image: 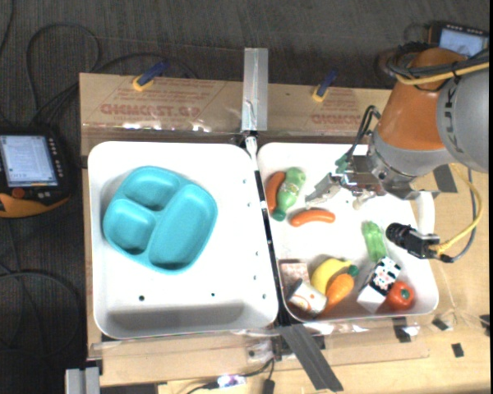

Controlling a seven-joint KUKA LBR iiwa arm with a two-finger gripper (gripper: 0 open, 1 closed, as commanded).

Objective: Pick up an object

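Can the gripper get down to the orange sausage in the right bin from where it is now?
Probably yes. The gripper hangs just above the orange sausage, which lies apart from the other toys on bare floor of the right bin, nothing on top of it.

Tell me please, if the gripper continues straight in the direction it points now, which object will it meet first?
The gripper points left and slightly down the view, toward the green and orange toy vegetables. It would probably meet those first, though its height above the right bin is unclear.
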